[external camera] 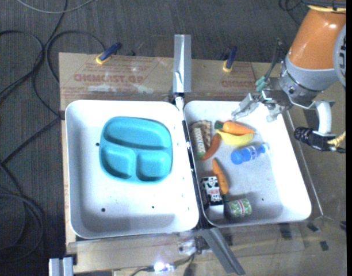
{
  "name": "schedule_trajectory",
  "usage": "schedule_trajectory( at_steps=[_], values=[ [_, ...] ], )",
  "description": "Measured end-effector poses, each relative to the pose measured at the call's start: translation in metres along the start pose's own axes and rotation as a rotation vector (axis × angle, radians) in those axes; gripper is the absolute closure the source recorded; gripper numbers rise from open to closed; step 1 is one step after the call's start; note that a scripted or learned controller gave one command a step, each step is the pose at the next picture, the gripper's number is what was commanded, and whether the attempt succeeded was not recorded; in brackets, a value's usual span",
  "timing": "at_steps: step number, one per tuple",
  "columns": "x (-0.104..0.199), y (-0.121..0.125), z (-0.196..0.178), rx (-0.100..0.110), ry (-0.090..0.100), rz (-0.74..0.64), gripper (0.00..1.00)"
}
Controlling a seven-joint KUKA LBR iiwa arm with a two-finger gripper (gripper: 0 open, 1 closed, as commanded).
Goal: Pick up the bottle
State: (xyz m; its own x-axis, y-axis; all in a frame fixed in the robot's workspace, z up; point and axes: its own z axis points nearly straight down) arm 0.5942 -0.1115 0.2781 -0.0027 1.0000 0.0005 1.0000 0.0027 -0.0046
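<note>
Since the green can [238, 207] and the small printed carton [210, 191] crowded the near end of the right bin [291, 171], I judged the bottle [248, 153] best approached from above, straddling its width rather than its length. It lay on its side mid-bin, blue cap end toward the carrot [221, 177], with the banana [236, 129] just beyond it. The claw [257, 103] hung over the bin's far edge, fingers spread and holding nothing. The left bin [84, 171] carried a blue divided tray [136, 148]. Past both, the cardboard-topped bench [124, 76] bore clamps, and cables trailed across dark carpet [26, 16].
</note>
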Motion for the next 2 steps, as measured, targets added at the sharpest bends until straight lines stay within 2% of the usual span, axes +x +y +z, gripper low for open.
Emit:
schedule_trajectory(
  at_steps=[1, 2],
  values=[
    [-0.023, -0.012, 0.124, 0.002, -0.001, 0.162, 0.0],
    [-0.081, -0.034, 0.188, -0.003, 0.001, 0.141, 0.0]
  ],
)
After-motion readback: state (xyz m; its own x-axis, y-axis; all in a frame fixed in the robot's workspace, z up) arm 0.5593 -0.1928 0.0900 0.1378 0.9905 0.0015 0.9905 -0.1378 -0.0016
